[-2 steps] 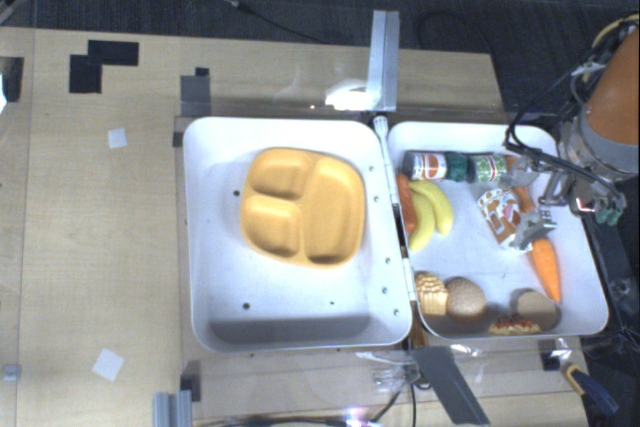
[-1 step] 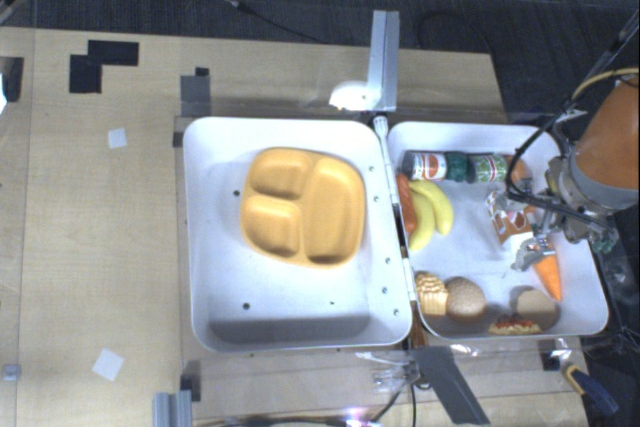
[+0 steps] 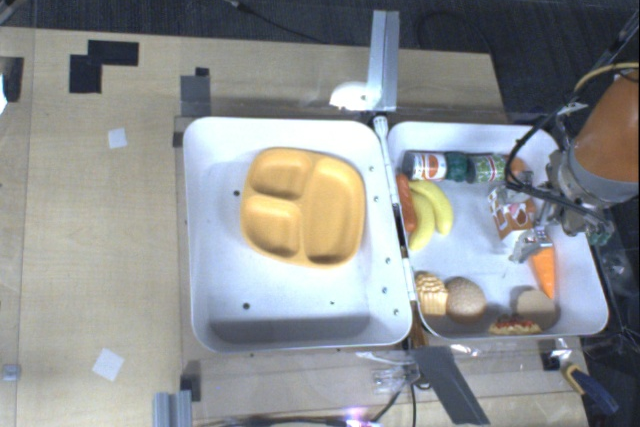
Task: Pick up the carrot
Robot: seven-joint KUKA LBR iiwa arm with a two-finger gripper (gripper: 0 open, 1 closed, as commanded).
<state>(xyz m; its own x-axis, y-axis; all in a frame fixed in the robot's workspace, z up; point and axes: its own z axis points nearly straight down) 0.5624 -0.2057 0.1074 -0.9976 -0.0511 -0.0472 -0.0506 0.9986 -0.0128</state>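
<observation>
So, camera view: the two-finger metal gripper hangs over the right shallow white plastic bin, and the short orange tapered carrot lies just below and a touch to the gripper's outer side, close to the bin's right wall. The carrot looks free on the bin floor, not pinched by anything. Whether the tips are spread or closed, I honestly can't tell; they're a small grey blur against the white.

My take on doing this step well: centre over the fat middle of the carrot, not the tapered end, and turn the wrist so the pinch goes across its short width. It lies roughly lengthwise along the wall, so closing across it should keep one tip from jamming against the bin side. Go down low enough to get under the round of it, since a smooth cone likes to squirt out.

Neighbours to mind: a crinkly red-and-white snack packet sits right beside the gripper on the inner side, and a brown rounded lump lies just past the carrot's far tip. The yellow banana is well away.

The carrot itself is plain bright orange, smooth, with a stubby wedge shape, probably a plastic toy.
</observation>
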